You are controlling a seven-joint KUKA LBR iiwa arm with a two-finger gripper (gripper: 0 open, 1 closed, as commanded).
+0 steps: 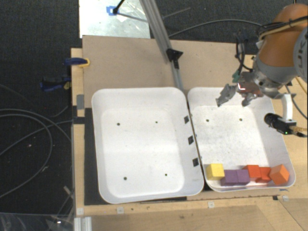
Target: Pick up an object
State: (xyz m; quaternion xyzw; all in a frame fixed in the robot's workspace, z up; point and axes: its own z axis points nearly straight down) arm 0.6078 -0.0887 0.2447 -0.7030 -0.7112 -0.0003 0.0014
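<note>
Along the near wall of the right bin point(284, 143) sit a yellow block point(215, 171), purple block point(235, 177) and orange blocks point(269, 173), all unpicked, while the gripper point(237, 97) hangs spread and empty over its far rim.

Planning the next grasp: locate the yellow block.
The small yellow cube sits in the right white bin, at its near-left corner, leftmost in the row, beside the purple block.

I'm seeing the gripper point(237, 97) hanging with fingers spread over the right bin's point(231, 134) far edge, while a yellow block point(215, 171), purple block point(236, 177), and orange blocks point(268, 173) are lying along its near edge.
</note>
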